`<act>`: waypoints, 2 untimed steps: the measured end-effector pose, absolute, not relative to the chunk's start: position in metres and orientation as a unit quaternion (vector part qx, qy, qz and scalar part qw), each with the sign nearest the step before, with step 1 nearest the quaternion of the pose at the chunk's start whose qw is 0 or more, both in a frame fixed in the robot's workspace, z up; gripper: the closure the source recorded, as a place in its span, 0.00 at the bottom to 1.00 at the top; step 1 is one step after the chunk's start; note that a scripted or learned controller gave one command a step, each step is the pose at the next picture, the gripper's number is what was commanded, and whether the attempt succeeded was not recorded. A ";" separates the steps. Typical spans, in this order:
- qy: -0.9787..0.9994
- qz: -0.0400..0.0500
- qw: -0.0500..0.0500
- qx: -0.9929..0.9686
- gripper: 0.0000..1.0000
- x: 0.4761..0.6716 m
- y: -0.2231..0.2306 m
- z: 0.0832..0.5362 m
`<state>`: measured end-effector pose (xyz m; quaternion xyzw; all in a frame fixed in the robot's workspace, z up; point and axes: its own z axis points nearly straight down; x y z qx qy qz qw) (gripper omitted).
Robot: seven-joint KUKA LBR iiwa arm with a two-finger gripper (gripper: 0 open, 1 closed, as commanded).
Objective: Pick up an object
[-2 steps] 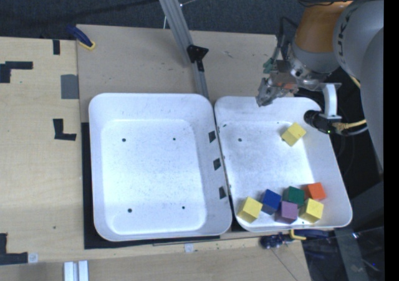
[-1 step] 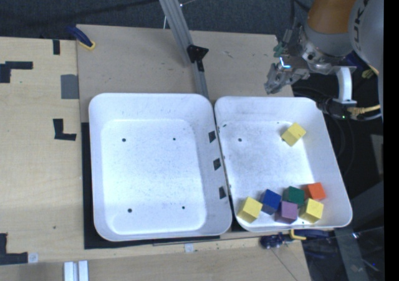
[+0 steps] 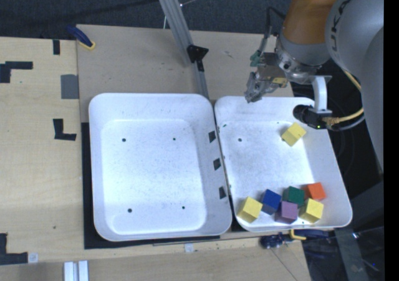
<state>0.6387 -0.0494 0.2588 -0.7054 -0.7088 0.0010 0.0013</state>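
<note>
The right bin [image 3: 249,167] holds several small blocks. A yellow block [image 3: 293,134] lies alone near its far right side. Along its near edge sit a yellow block [image 3: 250,209], a blue block [image 3: 271,200], a green block [image 3: 293,196], a purple block [image 3: 288,211], an orange block [image 3: 316,190] and another yellow block [image 3: 313,210]. My gripper [image 3: 255,91] hangs over the far rim of the right bin, left of the lone yellow block, with nothing seen between its fingers.
The left bin [image 3: 153,161] lies beside the right one. A grey metal bar [image 3: 181,24] runs slantwise from the top down to the gap between the bins. Black tape marks [image 3: 59,129] dot the bench at the left.
</note>
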 end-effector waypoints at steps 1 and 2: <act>-0.709 0.001 0.002 -0.705 1.00 0.633 0.006 0.244; -0.709 0.001 0.001 -0.705 1.00 0.627 0.060 0.232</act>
